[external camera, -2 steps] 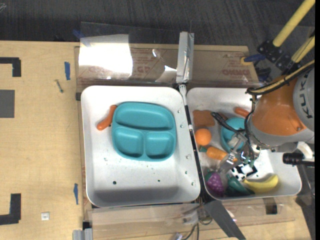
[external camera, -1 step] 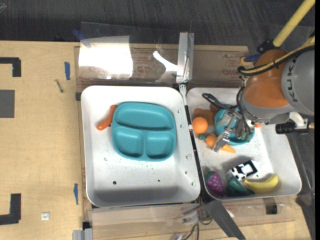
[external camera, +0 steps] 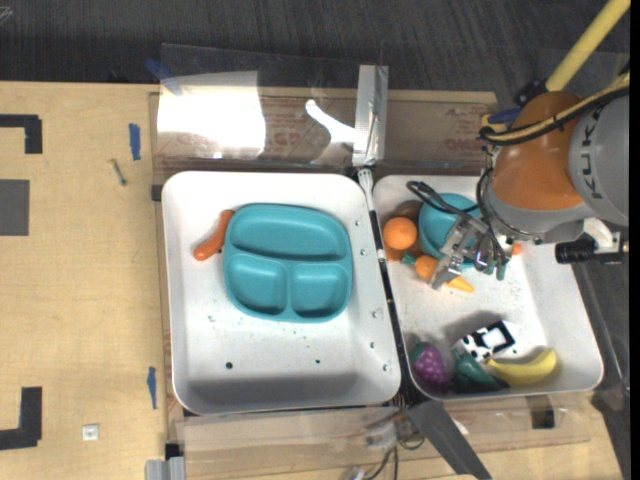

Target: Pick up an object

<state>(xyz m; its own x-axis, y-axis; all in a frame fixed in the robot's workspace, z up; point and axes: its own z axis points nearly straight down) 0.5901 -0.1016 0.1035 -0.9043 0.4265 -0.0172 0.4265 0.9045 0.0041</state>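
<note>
My gripper (external camera: 468, 258) hangs low over the upper part of the right bin (external camera: 560, 308), under the orange band of the arm (external camera: 535, 173). It sits just in front of a teal cup (external camera: 443, 218). A small orange piece (external camera: 427, 265) and a yellow-orange wedge (external camera: 459, 285) lie right at its lower left. An orange ball (external camera: 400, 233) rests to the left of the cup. I see nothing clearly held.
At the right bin's front lie purple grapes (external camera: 431, 366), a green item (external camera: 470, 370), a black-and-white toy (external camera: 488, 340) and a banana (external camera: 526, 367). The left bin (external camera: 200, 348) holds a teal divided plate (external camera: 290, 260) and an orange carrot (external camera: 210, 238).
</note>
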